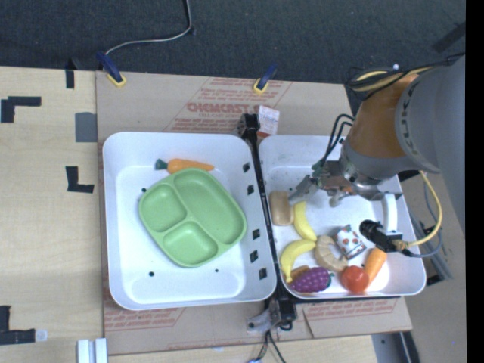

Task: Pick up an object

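Grey metal and an orange band hid much of the right bin's [283, 156] far right corner, where the arm [393, 123] was lowered over it. The gripper [318, 190] was seen above the bare floor of that bin near its far edge, its two fingers spread apart and nothing between them. The right finger was partly lost against the wrist and some black cabling, so its tip could not be made out cleanly.

Along the right bin's near edge the toy food was crowded together. Two bananas [296, 252] were counted, one curved against the left wall and one [302, 219] lying just beyond it. One tan bread-like piece [281, 209] was set against the left wall, just left of the gripper. One bunch of purple grapes [311, 280], one tomato [355, 277], one carrot [373, 262] and one beige lumpy item [330, 253] were pressed close; what the beige item was could not be told. A small white-and-red object [348, 239] was too small to identify.

In the left bin [121, 225] one green divided plate [191, 216] was laid near the middle, and one more carrot [189, 165] was laid just beyond it, toward the far edge, making two carrots in all. A small boxy item [266, 119] on the cardboard beyond the bins was blurred.
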Controlling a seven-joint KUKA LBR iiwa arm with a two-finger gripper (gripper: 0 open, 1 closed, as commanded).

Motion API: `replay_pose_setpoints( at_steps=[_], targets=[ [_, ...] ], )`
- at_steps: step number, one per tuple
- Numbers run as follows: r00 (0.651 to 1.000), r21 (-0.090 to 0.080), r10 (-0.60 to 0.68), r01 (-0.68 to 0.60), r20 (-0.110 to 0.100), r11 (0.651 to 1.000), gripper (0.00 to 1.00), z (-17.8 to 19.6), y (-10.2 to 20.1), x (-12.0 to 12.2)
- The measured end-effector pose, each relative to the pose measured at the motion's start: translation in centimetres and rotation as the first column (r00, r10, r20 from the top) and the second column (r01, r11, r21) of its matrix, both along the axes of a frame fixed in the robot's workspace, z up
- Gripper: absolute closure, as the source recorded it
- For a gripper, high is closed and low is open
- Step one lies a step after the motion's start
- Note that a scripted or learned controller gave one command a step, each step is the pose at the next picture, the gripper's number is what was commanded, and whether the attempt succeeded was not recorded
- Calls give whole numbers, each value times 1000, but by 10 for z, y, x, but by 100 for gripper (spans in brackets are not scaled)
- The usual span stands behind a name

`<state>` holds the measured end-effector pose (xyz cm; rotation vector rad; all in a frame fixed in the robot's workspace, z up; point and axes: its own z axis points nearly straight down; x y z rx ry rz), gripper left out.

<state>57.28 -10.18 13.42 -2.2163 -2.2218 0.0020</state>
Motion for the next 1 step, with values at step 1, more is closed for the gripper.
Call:
replay_pose_setpoints(
  at_steps=[1],
  targets=[
    [1000, -3, -2, 2, 8, 1000, 0, -47, 2, 8]
  ],
)
